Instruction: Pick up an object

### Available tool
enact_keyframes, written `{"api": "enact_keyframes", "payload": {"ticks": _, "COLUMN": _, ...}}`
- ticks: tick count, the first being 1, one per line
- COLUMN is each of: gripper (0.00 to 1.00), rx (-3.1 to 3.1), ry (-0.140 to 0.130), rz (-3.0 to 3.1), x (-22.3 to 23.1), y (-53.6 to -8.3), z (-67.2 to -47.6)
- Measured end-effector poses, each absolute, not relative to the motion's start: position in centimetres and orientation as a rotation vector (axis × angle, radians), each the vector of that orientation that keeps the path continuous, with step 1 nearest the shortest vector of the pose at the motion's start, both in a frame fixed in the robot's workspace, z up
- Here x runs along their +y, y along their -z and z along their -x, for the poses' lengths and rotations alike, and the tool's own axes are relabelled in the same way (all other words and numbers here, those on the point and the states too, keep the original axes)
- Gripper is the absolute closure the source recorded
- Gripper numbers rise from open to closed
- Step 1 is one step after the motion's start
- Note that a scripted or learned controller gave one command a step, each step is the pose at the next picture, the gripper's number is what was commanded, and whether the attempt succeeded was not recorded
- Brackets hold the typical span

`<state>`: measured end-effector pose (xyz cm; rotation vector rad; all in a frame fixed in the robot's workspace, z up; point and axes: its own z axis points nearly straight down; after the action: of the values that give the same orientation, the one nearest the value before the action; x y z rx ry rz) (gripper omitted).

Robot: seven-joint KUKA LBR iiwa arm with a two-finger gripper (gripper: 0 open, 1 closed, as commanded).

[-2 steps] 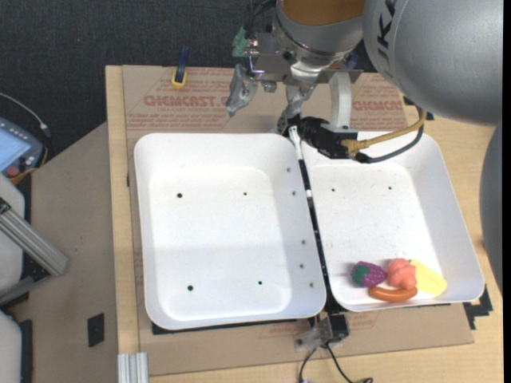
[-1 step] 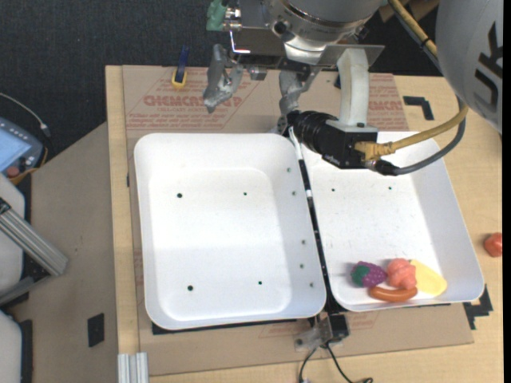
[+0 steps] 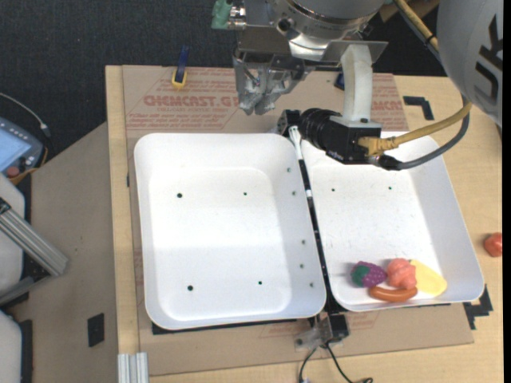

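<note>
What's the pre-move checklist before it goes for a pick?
1. Targets present: ok. A purple toy, pinkish-red toy, yellow piece and orange sausage-shaped toy lie in the right bin, near corner.
2. Targets separated: not ok. They sit in one touching cluster.
3. Gripper over targets: not ok. It hangs above the cardboard behind the left bin, far from the cluster.
4. Gripper free of a load: ok. Nothing is visible between its fingers.
5. Finger opening: cannot tell.
6. Stray items: not ok. An orange object lies outside the right bin on the bench.
</note>
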<state>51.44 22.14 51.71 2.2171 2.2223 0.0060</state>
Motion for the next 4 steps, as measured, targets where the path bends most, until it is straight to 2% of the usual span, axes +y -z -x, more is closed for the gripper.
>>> {"api": "enact_keyframes", "payload": {"ticks": 1, "gripper": 1.00, "rx": 2.225, "ry": 0.026, "rz": -2.227, "x": 22.5, "y": -36.2, "z": -49.8}}
{"api": "enact_keyframes", "payload": {"ticks": 2, "gripper": 1.00, "rx": 2.223, "ry": 0.015, "rz": -2.226, "x": 22.4, "y": -25.8, "z": -50.2}}
{"api": "enact_keyframes", "payload": {"ticks": 3, "gripper": 1.00, "rx": 2.223, "ry": 0.014, "rz": -2.227, "x": 22.4, "y": -16.8, "z": -49.1}}
{"api": "enact_keyframes", "payload": {"ticks": 4, "gripper": 1.00, "rx": 2.220, "ry": -0.003, "rz": -2.222, "x": 22.5, "y": -18.0, "z": -52.6}}
